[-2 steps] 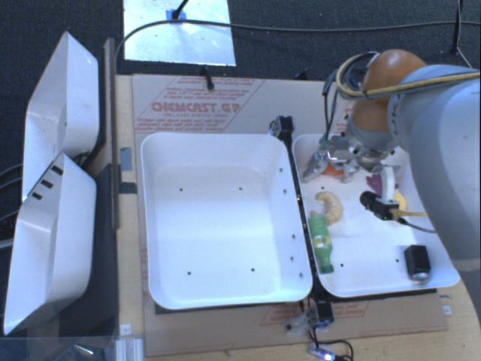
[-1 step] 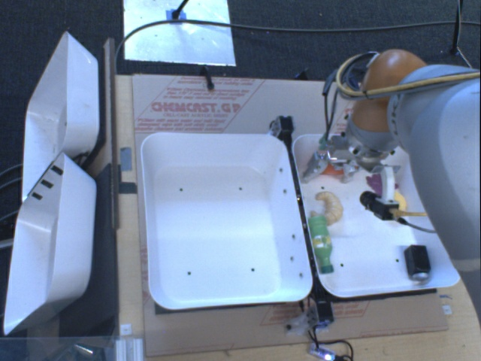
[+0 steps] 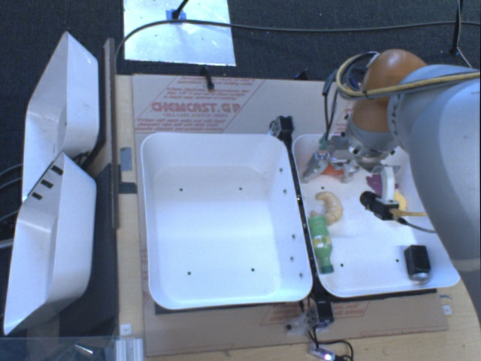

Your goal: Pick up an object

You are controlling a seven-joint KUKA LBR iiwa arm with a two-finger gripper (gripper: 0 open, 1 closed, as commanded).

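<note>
The right bin [image 3: 443, 278] holds several small items. A green bottle [image 3: 322, 244] lies along its left wall, and a tan croissant-shaped piece [image 3: 330, 205] sits just above it. An orange item [image 3: 336, 171] lies at the far left part of the bin, partly under my gripper [image 3: 333, 159], which hangs low right over it. A purple item [image 3: 373, 180] and a yellow item [image 3: 399, 200] lie beside the arm, partly hidden. A black block [image 3: 417, 262] rests near the front right corner.
The left bin [image 3: 218, 145] stands beside the right one, with a black divider clamp [image 3: 282, 125] between them. Two spare white bins [image 3: 52, 201] lean at the far left. Cables [image 3: 301, 28] run across the dark floor behind the bench.
</note>
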